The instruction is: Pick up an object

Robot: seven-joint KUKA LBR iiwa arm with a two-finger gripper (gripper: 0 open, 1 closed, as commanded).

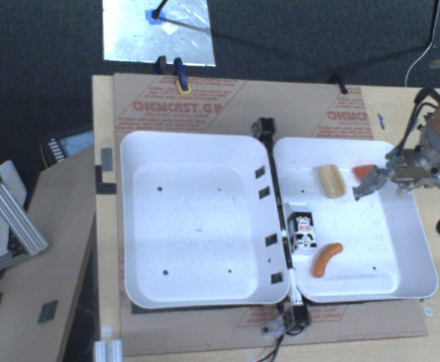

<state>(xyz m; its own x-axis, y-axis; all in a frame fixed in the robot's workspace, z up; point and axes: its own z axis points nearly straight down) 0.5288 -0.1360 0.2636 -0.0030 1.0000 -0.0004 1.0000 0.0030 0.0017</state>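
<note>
- Surface point(227, 96), cardboard-topped, bears two white bins; dark carpet lies behind it.
- Right bin point(412, 266) holds a sausage point(326, 259), bread point(331, 180) and a small box point(303, 231).
- Tool point(371, 181) hangs over that bin's far side, just beside an orange piece point(362, 170); cannot tell its spread.

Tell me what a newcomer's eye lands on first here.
The grey two-finger gripper hangs over the right white bin, near its far right side, beside a small orange-red piece. In that bin lie a tan bread-like block, an orange sausage-shaped toy and a black-and-white figure.
</note>
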